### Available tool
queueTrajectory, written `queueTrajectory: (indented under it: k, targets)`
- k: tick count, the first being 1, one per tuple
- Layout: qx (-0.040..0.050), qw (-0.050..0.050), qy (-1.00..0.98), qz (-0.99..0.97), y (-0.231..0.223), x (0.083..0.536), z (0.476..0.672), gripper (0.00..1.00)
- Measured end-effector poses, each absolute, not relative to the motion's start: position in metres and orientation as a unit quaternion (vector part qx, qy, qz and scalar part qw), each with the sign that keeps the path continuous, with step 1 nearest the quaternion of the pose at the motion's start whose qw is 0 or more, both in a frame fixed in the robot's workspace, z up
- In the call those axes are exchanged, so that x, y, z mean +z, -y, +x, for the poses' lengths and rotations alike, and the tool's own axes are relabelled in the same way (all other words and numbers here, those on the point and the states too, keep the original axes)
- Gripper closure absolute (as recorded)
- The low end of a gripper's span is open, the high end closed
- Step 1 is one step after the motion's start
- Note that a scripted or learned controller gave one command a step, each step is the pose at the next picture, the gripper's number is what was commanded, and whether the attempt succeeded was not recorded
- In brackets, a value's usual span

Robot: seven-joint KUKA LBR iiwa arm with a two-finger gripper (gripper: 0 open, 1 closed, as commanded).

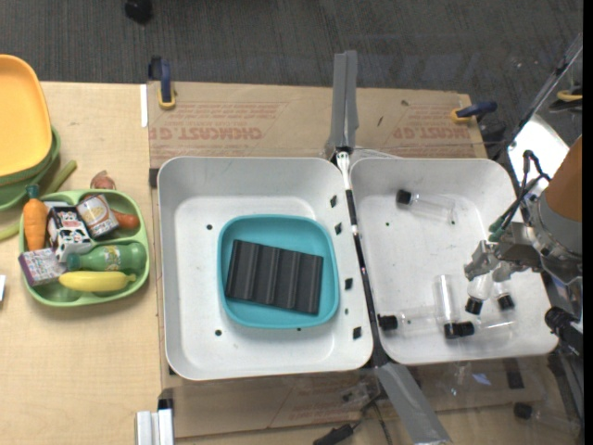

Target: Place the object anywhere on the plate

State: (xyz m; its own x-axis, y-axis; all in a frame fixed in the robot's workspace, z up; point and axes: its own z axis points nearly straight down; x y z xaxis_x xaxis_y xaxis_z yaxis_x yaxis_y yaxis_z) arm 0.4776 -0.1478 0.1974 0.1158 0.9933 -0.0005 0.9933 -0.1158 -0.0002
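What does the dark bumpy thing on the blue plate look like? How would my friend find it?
Look at the left white bin of the two. In its middle sits a teal plate, and on that plate lies the dark grey ridged block, flat and a little tilted. Unlike the clear tubes in the other bin, it is dark, rectangular and grooved.

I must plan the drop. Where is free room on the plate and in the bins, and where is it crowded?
The teal plate has bare rim all around the ribbed black block filling its middle. The left bin is bare around the plate. In the right bin, the middle is bare; clear tubes crowd its near right corner by the gripper.
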Motion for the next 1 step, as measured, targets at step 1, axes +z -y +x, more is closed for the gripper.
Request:
queueTrajectory:
  k: [1]
  targets:
    - [-0.0003, 0.0, -0.665, 0.747, 0.1477, 0.1974, 0.4776, 0.0]
